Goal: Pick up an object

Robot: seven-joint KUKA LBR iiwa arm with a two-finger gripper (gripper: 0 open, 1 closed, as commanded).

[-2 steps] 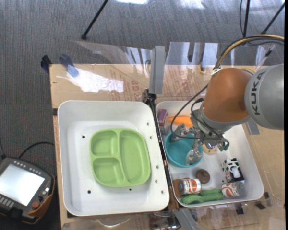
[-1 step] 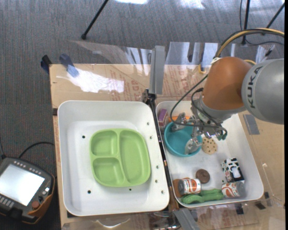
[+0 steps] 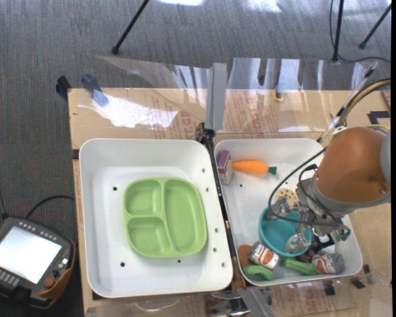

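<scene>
While carrot point(image 3: 251, 167) lies apart, claw point(image 3: 302, 238) overlaps teal bowl point(image 3: 277, 233).

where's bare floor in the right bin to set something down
Bare floor lies in the right bin between the carrot and the teal bowl, below the purple box. The near edge is crowded: cans, green piece, gripper.
</scene>
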